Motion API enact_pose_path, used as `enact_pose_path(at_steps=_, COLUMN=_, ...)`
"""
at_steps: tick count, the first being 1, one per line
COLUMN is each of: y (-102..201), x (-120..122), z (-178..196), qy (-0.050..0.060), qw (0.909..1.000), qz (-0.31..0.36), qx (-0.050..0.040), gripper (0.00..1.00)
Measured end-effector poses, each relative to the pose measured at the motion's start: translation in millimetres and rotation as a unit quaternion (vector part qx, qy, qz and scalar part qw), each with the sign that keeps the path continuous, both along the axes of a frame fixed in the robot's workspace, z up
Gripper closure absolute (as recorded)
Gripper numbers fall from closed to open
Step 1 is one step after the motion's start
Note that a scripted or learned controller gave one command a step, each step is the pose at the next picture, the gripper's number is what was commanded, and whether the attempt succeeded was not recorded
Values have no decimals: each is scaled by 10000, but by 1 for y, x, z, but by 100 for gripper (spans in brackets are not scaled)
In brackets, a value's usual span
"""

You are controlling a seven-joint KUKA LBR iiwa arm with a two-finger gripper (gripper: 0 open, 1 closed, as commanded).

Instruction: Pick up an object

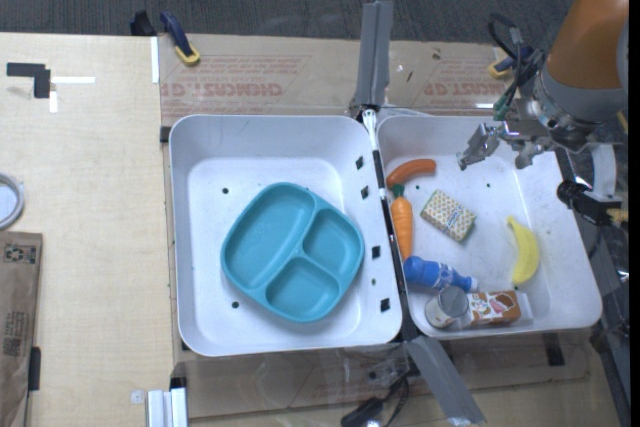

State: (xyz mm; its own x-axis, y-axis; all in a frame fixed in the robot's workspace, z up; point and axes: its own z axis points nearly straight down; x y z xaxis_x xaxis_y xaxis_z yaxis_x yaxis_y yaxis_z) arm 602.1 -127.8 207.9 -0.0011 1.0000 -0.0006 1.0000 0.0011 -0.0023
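Observation:
The right bin [560,315] holds several objects: an orange carrot [402,223], a red-orange pepper [411,170], a beige speckled block [447,215], a yellow banana [523,253], a blue bottle [434,273] and a labelled jar [474,308] lying on its side. My gripper [499,153] hangs over the bin's far right part, beyond the block and the banana. Its two fingers are spread open with nothing between them.
The left bin [190,215] holds a blue divided plate [292,252]. A grey divider post [375,55] stands between the bins at the back. Clamps sit on the cardboard behind the bins, and a tape roll [6,203] lies at the far left.

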Motion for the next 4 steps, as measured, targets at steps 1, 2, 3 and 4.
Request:
enact_pose_path(at_steps=1, y=-26, x=-21, z=-109, qy=-37, qw=9978, qz=657, qx=-7, gripper=0)
enact_pose_path(at_steps=2, y=-25, x=-20, z=-99, qy=-52, qw=9979, qz=643, qx=3, gripper=100)
enact_pose_path(at_steps=3, y=-20, x=-111, z=-107, qy=-100, qw=9997, qz=233, qx=-20, gripper=100)
enact_pose_path(at_steps=4, y=-21, x=-112, z=-111, qy=-73, qw=9997, qz=230, qx=-20, gripper=0)
